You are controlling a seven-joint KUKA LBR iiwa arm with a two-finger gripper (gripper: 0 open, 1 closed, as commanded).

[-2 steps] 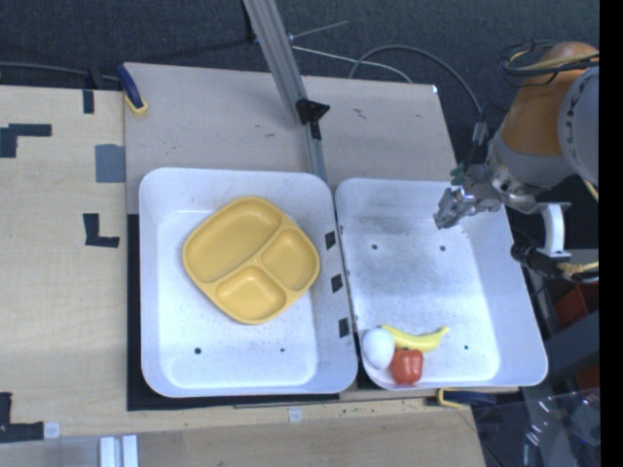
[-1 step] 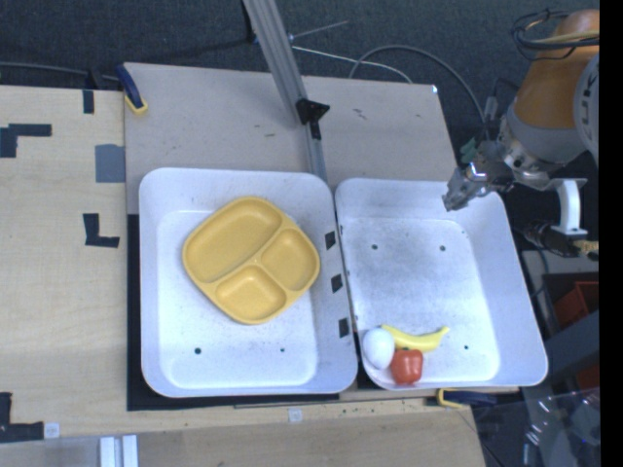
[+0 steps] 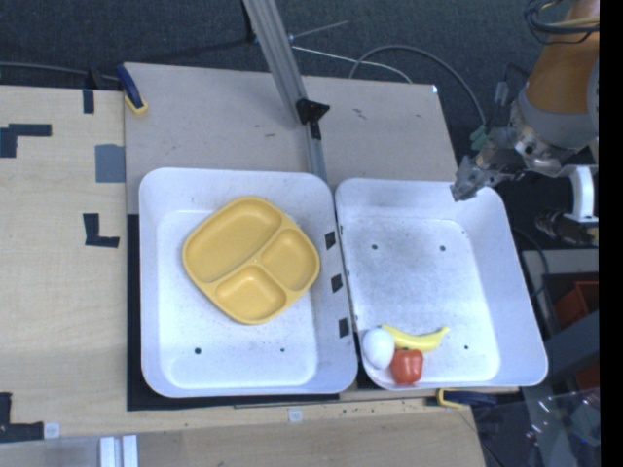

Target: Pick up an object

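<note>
A curved yellow banana (image 3: 421,338) lies in my right bin (image 3: 428,251), at its near left corner, touching a smooth white egg-shaped ball (image 3: 377,347) and a glossy red pepper (image 3: 408,365) just below it. All three crowd against the bin's near rim. In the left bin (image 3: 165,261) sits a yellow plastic divided plate (image 3: 250,259), three compartments, rounded corners. My hand (image 3: 467,181) hovers over the right bin's far right corner, well apart from the banana; whether it is apart or together I cannot tell.

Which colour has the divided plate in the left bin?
Yellow. The plate shows plainly in the camera view, lying in the left bin.
</note>
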